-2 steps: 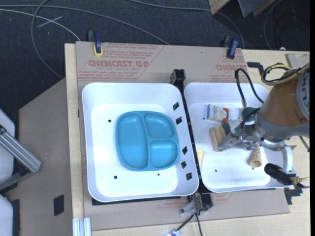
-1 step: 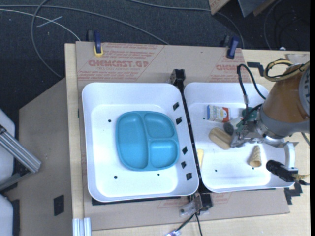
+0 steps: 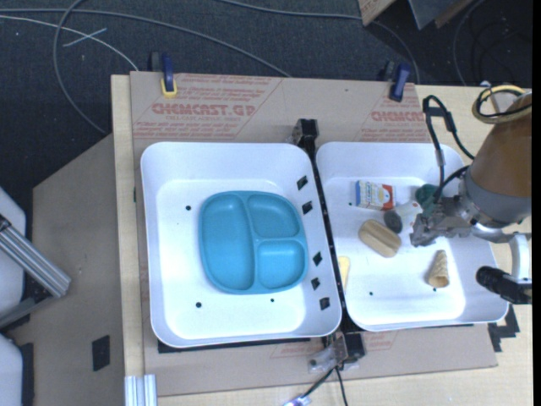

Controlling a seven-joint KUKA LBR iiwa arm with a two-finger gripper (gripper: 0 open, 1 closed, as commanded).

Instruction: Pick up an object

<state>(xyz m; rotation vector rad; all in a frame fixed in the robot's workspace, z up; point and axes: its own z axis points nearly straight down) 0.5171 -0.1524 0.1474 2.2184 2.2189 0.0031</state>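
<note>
Two shallow white plastic bins sit side by side on a cardboard-topped bench (image 3: 211,100) printed "CHEMCAST GP" twice along its upper edge. Left bin (image 3: 161,227): one sky-blue three-compartment plastic tray (image 3: 252,241). Right bin (image 3: 406,307): one small white carton with blue and red print (image 3: 373,194), unreadable; one tan bread-like roll (image 3: 379,238); one beige cone (image 3: 438,269); one dark grey lump (image 3: 394,222). The gripper (image 3: 425,229) hangs at centre-right, just above the cone; grip state cannot be told.

One fixed camera above the bench (image 3: 127,252), looking down at a slant, far enough to take in both white bins, left bin (image 3: 169,172) and right bin (image 3: 406,307), arm (image 3: 503,172) entering right of the bins, dark floor beyond the bench's far edge
</note>
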